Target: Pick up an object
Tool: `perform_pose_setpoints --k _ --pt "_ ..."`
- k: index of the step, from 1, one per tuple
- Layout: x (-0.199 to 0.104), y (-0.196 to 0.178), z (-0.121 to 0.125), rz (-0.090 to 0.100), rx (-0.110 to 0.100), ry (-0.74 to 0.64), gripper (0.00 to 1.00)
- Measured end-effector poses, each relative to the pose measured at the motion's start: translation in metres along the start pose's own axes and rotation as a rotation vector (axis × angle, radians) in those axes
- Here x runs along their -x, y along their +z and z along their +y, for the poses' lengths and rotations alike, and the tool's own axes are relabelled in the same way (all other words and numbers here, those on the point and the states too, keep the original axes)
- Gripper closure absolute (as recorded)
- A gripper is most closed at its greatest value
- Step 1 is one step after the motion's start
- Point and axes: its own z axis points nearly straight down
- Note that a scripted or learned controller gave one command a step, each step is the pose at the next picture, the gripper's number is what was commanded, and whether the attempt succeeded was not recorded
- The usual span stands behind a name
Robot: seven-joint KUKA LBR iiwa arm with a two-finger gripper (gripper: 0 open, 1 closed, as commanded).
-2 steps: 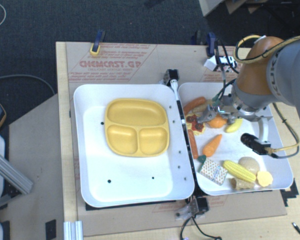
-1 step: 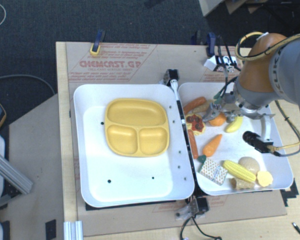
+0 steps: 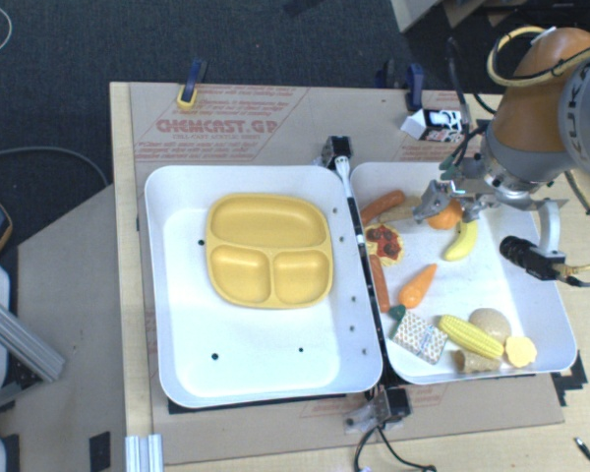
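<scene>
The big arm [image 3: 536,96] comes in from the right and bends down over the back part of the right bin [image 3: 536,288]. Its orange band sits up high, and the grey wrist under it points down at the toys. The gripper [image 3: 444,203] is low in the bin, right on top of a small orange toy [image 3: 444,218]. The toy peeks out from under it and seems to touch it, but I cannot tell if the gripper is open or closed, or if it has hold of the toy. A yellow banana [image 3: 460,242] lies just beside the orange toy, on the near side, and it is very close to the gripper too. A sausage [image 3: 383,206] lies a little way off to the left. Nearer the front there is a carrot [image 3: 418,285], then a checked block [image 3: 419,337] and a corn cob [image 3: 472,335] side by side (the corn rests by some more pale food toys in the front corner). These are well apart from the gripper. The left bin [image 3: 265,357] holds a yellow plate [image 3: 270,249] with three parts, far from the arm.
</scene>
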Motion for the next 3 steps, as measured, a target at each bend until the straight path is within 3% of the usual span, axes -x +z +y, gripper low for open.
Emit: perform_pose_setpoints --k 1,2,3 --pt "0.007 -0.057 -0.006 -0.001 0.001 0.001 1.0" --pt "0.007 -0.061 -0.005 0.001 -0.004 0.0 1.0" --pt "-0.038 -0.06 -0.026 0.004 -0.01 -0.004 1.0"
